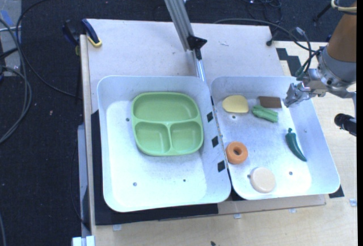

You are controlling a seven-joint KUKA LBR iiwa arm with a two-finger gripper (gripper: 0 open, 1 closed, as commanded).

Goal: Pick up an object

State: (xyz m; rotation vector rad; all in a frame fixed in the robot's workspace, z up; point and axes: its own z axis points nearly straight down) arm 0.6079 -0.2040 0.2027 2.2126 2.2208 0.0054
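Nearest to the camera lies a cream round disc (262,179) in the right bin (320,143), well apart from the gripper (293,95). That gripper hangs over the far right corner of this bin; if its jaws are released or clenched, I cannot tell. Just beside the jaws, toward the left, are a brown block (269,102) and a light green piece (265,114). A yellow piece (235,104) is further left. A dark green pepper (295,144) lies nearer the camera than the jaws, and an orange donut (236,152) beyond it. A green divided plate (168,123) sits in the left bin (113,177).
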